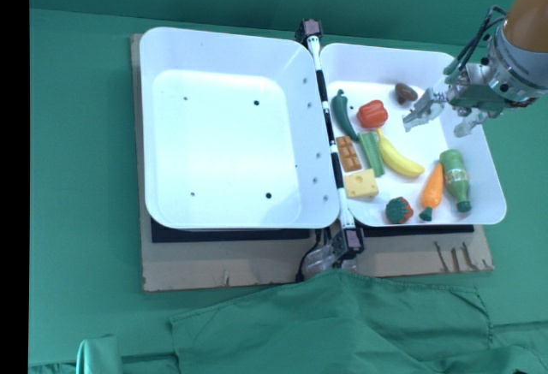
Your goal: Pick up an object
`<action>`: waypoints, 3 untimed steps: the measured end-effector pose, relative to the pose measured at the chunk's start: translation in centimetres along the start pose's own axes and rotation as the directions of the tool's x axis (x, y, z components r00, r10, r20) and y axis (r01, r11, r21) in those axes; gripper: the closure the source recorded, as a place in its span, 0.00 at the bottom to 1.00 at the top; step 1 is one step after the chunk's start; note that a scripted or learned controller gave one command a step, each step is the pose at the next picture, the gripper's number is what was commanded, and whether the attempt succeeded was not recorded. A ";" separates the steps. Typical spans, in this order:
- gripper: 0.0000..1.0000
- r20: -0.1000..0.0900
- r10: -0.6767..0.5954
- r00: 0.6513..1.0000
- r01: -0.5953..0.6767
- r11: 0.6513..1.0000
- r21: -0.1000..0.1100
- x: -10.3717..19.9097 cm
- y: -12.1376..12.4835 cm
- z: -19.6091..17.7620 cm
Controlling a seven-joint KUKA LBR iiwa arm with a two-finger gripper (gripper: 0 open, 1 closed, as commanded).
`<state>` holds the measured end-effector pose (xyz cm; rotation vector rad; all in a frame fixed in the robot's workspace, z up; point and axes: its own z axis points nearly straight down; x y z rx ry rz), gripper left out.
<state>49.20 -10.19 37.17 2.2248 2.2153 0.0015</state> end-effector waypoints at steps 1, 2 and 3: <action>0.00 0.003 0.005 1.000 -0.005 1.000 0.002 -6.9 5.3 5.9; 0.00 0.001 0.003 1.000 -0.003 1.000 0.004 -8.7 3.0 11.4; 1.00 0.005 0.003 1.000 -0.003 1.000 -0.008 -8.7 3.3 9.8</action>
